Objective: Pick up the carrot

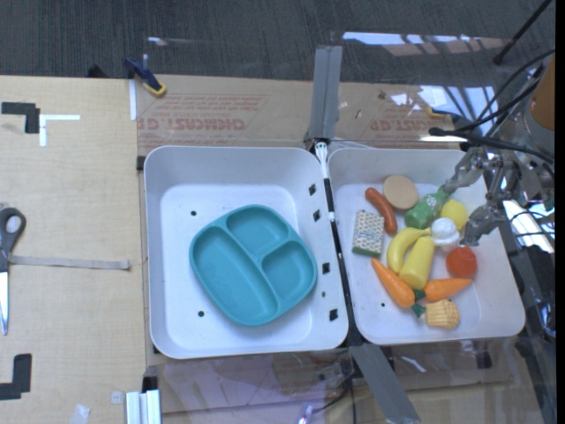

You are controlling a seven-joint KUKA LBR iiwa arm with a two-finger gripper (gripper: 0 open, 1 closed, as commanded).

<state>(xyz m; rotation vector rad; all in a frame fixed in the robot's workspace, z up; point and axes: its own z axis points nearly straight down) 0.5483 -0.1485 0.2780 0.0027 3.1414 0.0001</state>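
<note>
- Carrot lies in the right bin, low and left of the toy pile, slanting down to the right, touching the banana.
- Far left, scissors rest on the tabletop.
- Left bin holds a teal divided plate, tilted, with three compartments.
- Over in the right bin: a sponge-like block beside a sausage, and a round bun at the back.
- Green piece, white cap and lemon crowd together above the banana.
- Tomato sits right of them; a second carrot points right just below it; corn lies at the front.
- Jaws hang spread over the bin's right side, near the lemon, grasping nothing.
</note>
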